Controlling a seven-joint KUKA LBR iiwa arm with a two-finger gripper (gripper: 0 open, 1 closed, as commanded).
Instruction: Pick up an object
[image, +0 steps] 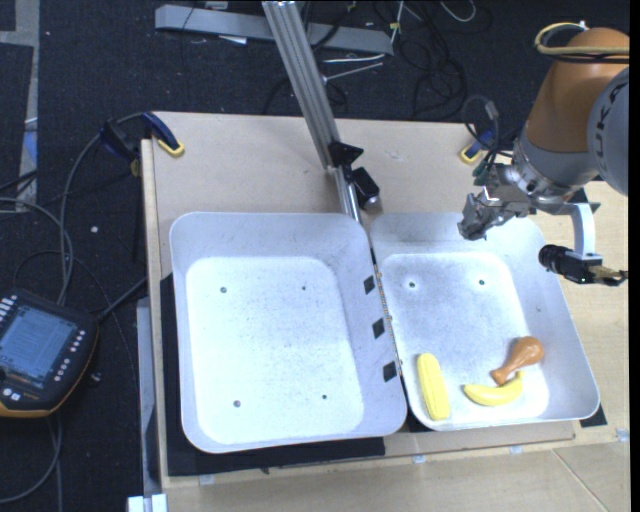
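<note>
Two white bins are seen side by side on a bench (260, 165). In the right bin (560, 300), a corn cob (433, 386), banana (493, 394) and drumstick (520, 356) are clustered. The gripper (478, 222) is poised over its far rim, nothing seen in it.

yellow corn cob (433, 386) | yellow banana (492, 394) | brown drumstick (518, 358) — lying near each other, right bin's near end

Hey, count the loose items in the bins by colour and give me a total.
Yellow: 2, an oblong block and a banana, both in the right-hand bin.
Orange-brown: 1, a drumstick-shaped piece, same bin.
Total: 3.
</note>
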